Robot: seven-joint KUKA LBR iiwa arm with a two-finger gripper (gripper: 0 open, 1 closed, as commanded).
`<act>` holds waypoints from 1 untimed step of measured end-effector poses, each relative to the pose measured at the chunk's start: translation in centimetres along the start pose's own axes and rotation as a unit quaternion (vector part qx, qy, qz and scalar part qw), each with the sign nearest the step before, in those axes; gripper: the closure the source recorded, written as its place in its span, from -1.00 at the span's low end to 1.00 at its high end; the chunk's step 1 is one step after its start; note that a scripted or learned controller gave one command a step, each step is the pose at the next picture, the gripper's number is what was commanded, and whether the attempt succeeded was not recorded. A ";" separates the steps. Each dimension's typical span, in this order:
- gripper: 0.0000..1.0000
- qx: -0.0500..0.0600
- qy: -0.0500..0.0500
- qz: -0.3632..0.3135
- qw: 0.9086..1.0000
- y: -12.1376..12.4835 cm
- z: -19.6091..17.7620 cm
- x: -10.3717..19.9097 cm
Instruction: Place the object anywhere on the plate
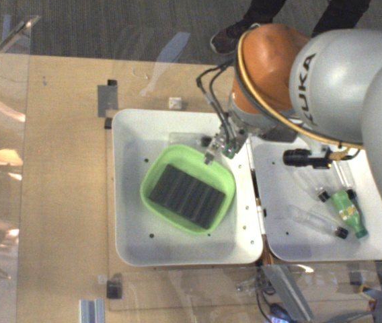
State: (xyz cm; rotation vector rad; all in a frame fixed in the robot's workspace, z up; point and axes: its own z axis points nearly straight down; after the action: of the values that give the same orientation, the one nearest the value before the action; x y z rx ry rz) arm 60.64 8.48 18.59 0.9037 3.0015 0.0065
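The tool (219, 148) hangs low over the left bin (177, 251), right at the far right corner of the green plate (149, 186). From this angle I cannot tell whether it is open or closed, and I can make out nothing in its grasp. Just beside the tool, toward the view's lower left, a dark ribbed slab (185, 195) lies flat inside the plate and covers most of its floor, with the green rim showing all around it. I take that slab to be the object of the task. If so, it is already on the plate, and the step in hand looks like the end of the placing: letting go and getting clear. The next move then calls for a straight lift away from the plate corner, because the tool sits so near the rim that a sideways pull could catch the plate and drag or tip it. On the other side of the tool, well apart from it in the right bin (298, 244), lie a green bottle (350, 214) and a clear tube (325, 224) with a black cap, and neither seems to be in play. A small white cube (175, 103) sits on the surface (63, 180) beyond the left bin, far from the tool's path.
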 end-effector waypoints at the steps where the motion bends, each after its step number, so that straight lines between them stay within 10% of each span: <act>1: -1.00 0.000 0.000 0.000 1.000 0.0 0.0 0.0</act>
State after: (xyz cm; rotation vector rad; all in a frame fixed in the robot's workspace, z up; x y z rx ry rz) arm 60.64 8.49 18.60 0.9039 3.0016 0.0070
